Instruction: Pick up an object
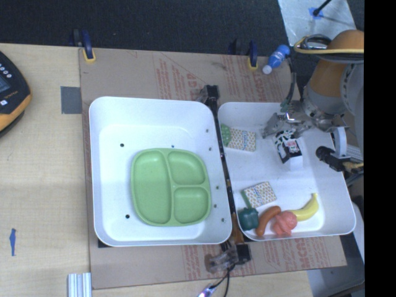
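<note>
Bench [43, 184] bears cardboard sheet [154, 73] under two white bins [102, 166].

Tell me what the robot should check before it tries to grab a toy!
1. Is the gripper over the bin that holds the toys? Ok: it hangs over the right bin, near the back.
2. Is something right below it? Cannot tell: a small black and white thing shows there, but it may be part of the gripper.
3. Are toys there to pick? Ok: banana, orange carrot, pink toy, green pepper and two patterned packets.
4. Are the front toys apart? Not ok: they crowd together at the front wall.
5. Is the green plate out of the way? Ok: it lies in the left bin.
</note>
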Robot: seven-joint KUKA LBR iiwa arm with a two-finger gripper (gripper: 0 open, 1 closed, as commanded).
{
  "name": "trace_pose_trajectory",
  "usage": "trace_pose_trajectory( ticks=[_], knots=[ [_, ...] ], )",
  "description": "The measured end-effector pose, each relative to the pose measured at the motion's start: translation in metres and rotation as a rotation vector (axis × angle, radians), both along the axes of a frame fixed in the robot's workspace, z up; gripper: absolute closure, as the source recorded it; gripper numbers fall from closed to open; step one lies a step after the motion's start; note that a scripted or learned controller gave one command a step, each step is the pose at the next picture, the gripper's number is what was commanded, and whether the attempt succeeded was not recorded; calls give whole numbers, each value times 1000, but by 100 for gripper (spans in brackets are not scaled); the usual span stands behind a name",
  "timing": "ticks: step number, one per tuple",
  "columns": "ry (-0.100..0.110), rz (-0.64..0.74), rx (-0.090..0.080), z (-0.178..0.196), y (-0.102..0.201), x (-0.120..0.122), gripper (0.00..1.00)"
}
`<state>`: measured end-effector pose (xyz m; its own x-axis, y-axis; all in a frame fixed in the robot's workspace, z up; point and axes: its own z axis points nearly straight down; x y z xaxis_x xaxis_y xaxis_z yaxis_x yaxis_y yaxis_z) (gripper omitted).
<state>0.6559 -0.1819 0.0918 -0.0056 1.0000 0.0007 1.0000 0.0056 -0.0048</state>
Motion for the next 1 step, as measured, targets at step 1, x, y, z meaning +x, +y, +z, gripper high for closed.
trace_pose_trajectory(
  ticks=[1],
  knots=[
    [-1, -3, -1, 0, -30, -23, 0]
  ],
)
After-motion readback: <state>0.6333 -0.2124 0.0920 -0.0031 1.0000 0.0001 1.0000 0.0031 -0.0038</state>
